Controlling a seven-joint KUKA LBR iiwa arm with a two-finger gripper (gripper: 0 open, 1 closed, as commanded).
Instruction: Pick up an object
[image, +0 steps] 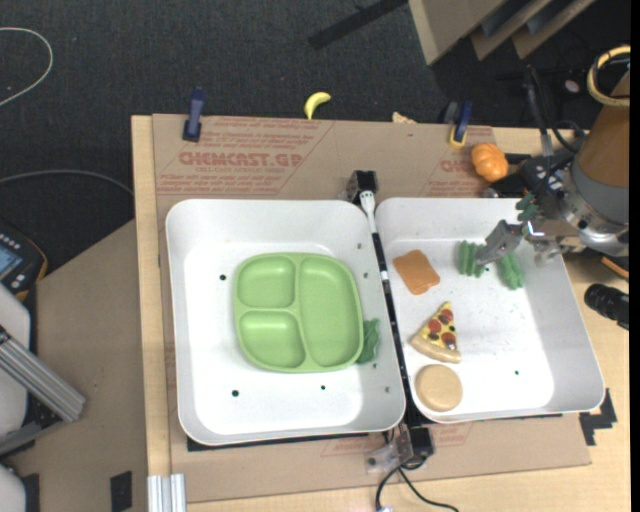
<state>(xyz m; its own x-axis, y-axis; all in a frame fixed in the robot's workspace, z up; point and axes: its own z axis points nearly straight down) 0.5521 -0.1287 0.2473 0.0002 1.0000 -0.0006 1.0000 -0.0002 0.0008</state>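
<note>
Green on white, mostly. On the brown cardboard-topped desk (250, 160), two shallow white bins side by side, with a black clip (362, 185) at the far end of the seam between them.

In the left bin (200, 390): a light green divided plate (300, 312), flat, roughly central, three compartments. Just against the plate's right edge, a small darker green scrap (371, 340), too blurred to name.

In the right bin (560, 370), along its left side, front to back: a round tan biscuit-like disc (438, 388), then a pizza slice (439, 334) touching or almost touching the disc, then an orange-brown slab (415, 271) set apart, near the seam. Further right and towards the back, two dark green stalks (470, 258), one on each side of the gripper (492, 250).

Reaching in from the right, low over the back of the right bin, the grey arm (600, 190). Gripper tip down among the green stalks, close to both. Open or closed: cannot tell from this angle. Nothing visibly held.

Beyond the bins on the desk: an orange fruit (489, 161) at the far right corner, a blue clamp (193, 115) on the far edge at left, another (460, 122) at right. On the dark floor behind, a small yellow banana (317, 103).
</note>
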